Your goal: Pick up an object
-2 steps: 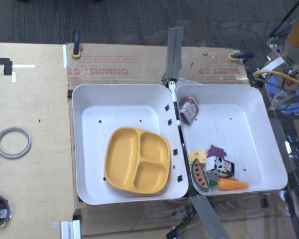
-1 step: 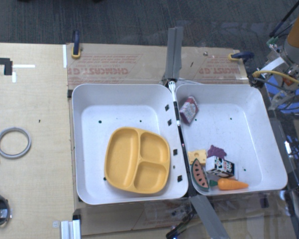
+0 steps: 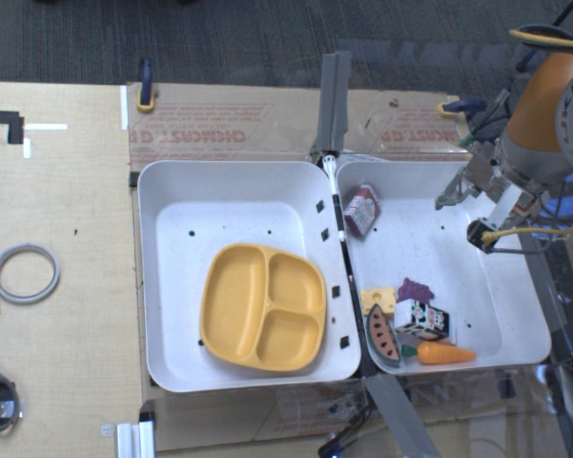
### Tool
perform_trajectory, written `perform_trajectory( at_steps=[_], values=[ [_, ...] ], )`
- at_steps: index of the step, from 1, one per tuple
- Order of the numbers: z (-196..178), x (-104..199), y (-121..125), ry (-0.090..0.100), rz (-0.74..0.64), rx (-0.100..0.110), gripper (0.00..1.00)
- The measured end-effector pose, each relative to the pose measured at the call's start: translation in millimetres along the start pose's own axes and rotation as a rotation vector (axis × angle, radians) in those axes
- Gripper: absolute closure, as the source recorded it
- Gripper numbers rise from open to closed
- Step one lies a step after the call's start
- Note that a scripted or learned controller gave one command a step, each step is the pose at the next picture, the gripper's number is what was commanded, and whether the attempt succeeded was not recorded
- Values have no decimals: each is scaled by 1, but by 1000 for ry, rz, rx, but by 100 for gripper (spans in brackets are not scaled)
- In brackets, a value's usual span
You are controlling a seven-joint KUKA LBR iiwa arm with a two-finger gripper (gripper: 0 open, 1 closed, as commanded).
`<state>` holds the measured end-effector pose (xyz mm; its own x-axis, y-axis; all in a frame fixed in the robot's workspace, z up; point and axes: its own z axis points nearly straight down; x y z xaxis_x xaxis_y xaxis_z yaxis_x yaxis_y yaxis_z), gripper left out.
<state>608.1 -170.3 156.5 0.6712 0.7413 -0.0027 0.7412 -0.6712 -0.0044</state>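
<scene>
Approach step was in hand: gripper (image 3: 469, 201) hung over the right bin's (image 3: 515, 337) far right side, holding nothing; whether its fingers were spread could not be told. Candidate objects lay well apart from it: purple packet (image 3: 361, 209) by the divider, toy carrot (image 3: 444, 354) and watermelon slice (image 3: 383, 337) in the near corner. Next move likely called for travel left and descent.

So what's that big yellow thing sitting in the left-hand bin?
It is a yellow plastic-looking divided plate with rounded corners, moulded into three compartments: one long one on the left side of the view and two smaller ones on the right. It lies flat, right way up, slightly turned, on the floor of the left shallow white bin, towards the near wall. Nothing sits in its compartments, and the arm is not near it.
</scene>
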Motion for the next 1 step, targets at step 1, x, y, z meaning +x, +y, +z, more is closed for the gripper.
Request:
perform_trajectory(
  at_steps=[1],
  values=[
    [66, -4, 41, 1, 122, 0, 0]
  ],
)
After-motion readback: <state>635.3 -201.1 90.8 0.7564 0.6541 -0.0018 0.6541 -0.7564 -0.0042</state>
